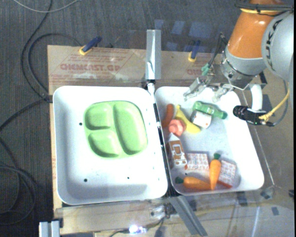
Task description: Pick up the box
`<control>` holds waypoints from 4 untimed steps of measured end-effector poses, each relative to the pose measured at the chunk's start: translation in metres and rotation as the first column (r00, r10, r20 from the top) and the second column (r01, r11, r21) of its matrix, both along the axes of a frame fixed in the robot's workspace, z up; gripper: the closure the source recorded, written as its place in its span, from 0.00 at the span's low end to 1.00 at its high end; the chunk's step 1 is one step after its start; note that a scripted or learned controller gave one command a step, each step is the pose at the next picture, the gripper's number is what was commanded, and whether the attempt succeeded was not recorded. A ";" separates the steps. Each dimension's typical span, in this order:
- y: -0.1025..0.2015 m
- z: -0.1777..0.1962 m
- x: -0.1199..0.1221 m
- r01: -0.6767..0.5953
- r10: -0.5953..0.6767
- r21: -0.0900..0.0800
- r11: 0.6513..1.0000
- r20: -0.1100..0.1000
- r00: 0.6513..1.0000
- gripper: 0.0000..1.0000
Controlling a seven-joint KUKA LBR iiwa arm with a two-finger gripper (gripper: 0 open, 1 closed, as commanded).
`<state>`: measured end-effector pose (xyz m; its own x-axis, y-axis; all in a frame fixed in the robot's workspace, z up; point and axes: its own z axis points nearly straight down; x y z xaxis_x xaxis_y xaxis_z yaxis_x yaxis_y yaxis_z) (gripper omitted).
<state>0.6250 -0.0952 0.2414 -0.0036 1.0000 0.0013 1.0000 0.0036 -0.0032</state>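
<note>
One gripper (206, 89) spread above right bin's (246, 152) rim

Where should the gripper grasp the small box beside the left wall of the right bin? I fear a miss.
Probably across the short width of the small box, coming straight down. It lies flat, long axis along the bin wall, with a carton close on its other side.
</note>
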 end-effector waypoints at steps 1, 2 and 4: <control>-0.010 -0.114 -0.040 -0.074 0.074 -0.003 0.997 0.016 0.997 0.00; -0.026 -0.137 -0.085 -0.133 0.133 -0.017 0.991 0.050 0.990 0.00; -0.035 -0.055 -0.096 -0.172 0.172 -0.003 0.985 0.002 0.985 0.00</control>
